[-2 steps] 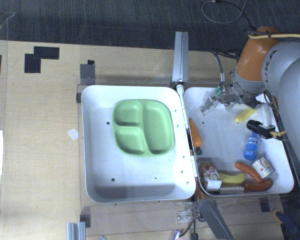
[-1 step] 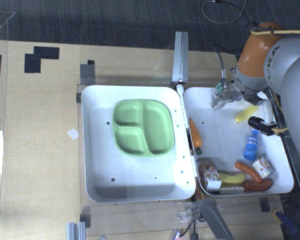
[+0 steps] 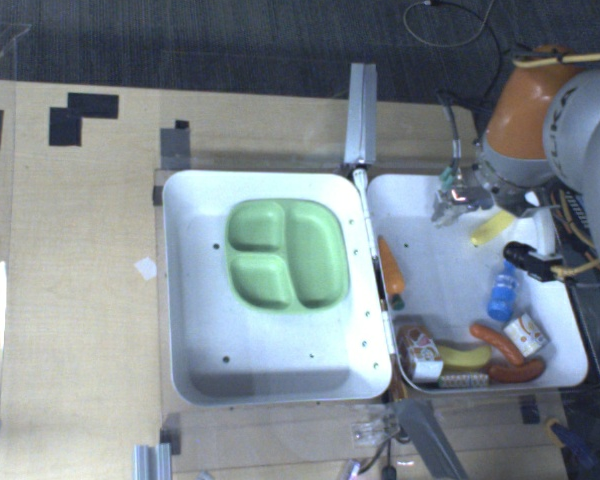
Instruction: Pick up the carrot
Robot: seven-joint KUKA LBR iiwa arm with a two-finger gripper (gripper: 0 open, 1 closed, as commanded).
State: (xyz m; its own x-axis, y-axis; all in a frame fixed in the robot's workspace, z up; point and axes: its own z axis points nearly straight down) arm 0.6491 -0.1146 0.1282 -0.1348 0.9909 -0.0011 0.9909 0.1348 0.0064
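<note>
The carrot [image 3: 390, 267] is orange with a green end. It lies lengthwise against the left wall of the right bin [image 3: 420, 218], pointing toward the back. The gripper [image 3: 457, 200] hangs over the back part of that bin, to the right of the carrot and further back, with a clear gap to it. Nothing is visibly held in it. A yellow item [image 3: 492, 228] lies just to the gripper's right.
The left bin [image 3: 195, 298] holds a green divided plate [image 3: 285, 253]. The right bin's front holds a blue bottle [image 3: 502, 296], a red sausage [image 3: 495, 339], a banana [image 3: 464, 356], a small carton [image 3: 526, 335] and a packet [image 3: 420, 348]. Bare bin floor lies between the carrot and the gripper.
</note>
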